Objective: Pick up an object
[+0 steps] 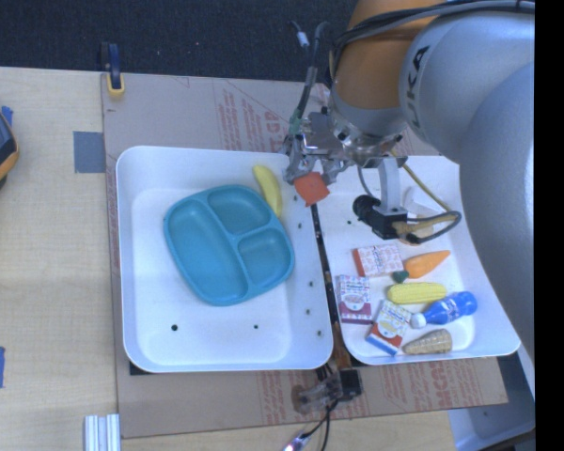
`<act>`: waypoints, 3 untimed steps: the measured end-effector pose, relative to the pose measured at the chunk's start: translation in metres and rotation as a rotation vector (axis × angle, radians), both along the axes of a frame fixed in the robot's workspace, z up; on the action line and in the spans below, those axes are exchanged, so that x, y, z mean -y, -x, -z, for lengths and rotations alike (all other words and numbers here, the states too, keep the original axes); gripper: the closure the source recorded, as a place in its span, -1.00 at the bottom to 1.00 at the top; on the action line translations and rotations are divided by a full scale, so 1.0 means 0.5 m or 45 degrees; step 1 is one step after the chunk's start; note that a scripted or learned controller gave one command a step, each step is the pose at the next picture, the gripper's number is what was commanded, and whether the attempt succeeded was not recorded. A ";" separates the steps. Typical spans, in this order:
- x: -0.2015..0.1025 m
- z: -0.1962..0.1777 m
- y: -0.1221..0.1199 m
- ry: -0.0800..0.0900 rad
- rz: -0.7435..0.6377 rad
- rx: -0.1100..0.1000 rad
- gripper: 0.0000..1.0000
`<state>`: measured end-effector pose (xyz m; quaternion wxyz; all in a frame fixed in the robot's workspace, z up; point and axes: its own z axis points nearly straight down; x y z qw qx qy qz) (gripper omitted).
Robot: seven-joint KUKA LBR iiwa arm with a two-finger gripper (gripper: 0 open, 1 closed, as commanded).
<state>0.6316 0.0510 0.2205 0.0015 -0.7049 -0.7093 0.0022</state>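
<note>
Arm casing: partial "KUKA" lettering. Gripper (309, 178): fingers closed on a small orange-red block (311, 190), chunky, held above the bins' dividing rims.

A single fixed camera looks down at a slant from above the bench (47, 252), near enough that both white bins (136, 252) fill the frame's middle. The arm (470, 64) enters from the upper right, looming large and close to the lens.

My grey arm, orange-banded above the wrist, reaches in from the right, my gripper (309, 178) pointing down with fingers clamped on something
</note>
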 end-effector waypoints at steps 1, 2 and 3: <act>-0.111 -0.050 0.025 -0.001 0.000 0.003 1.00; -0.032 0.038 0.170 0.002 0.003 -0.002 1.00; -0.016 -0.131 0.228 0.000 0.002 0.003 1.00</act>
